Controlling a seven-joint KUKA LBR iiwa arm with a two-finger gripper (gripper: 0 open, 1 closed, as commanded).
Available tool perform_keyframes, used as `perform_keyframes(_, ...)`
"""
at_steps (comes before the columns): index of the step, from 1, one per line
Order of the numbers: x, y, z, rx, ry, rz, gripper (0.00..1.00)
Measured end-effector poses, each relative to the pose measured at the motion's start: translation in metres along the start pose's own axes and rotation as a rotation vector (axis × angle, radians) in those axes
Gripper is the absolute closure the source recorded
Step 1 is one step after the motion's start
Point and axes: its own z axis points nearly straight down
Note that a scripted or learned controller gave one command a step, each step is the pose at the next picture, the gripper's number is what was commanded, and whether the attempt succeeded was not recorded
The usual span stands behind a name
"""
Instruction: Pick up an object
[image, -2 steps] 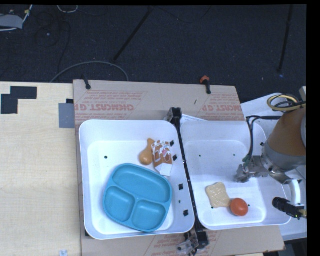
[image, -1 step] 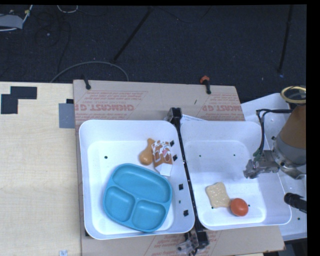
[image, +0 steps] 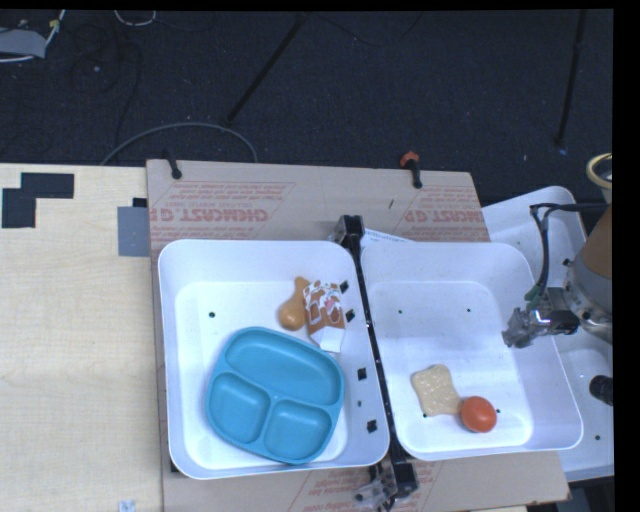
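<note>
The left bin (image: 180, 300) carries a blue divided plate (image: 274, 394) lying flat across its lower half, tipped a little off square. Just above the plate's upper edge sit a small orange-brown toy (image: 292, 308) and, touching it on the right, a brown-and-white patterned piece (image: 324, 303) close to the black divider (image: 362, 330) between the bins. Crowded together like that, they look awkward for a two-finger grasp.

The right bin (image: 500, 262) has a pale flat slice (image: 435, 389), something like toast, on its floor near the front, with a red-orange ball (image: 479, 414) touching its lower right corner. Either could serve as the object to pick up; the ball is round, glossy and free on its right side, so it seems the easier catch, though it may roll.

The gripper (image: 522, 328) hangs at the right bin's right rim, well apart from both pieces, with nothing visible in it. It is small and blurred here, so whether it stands apart or together I cannot tell.
</note>
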Motion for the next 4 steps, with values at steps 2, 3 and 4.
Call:
perform_keyframes(2, 0.048, 0.016, -0.020, 0.004, 0.003, -0.009, 1.00)
perform_keyframes(3, 0.110, 0.030, -0.024, 0.003, 0.003, -0.010, 1.00)
perform_keyframes(4, 0.167, 0.046, -0.018, 0.004, 0.002, -0.009, 1.00)
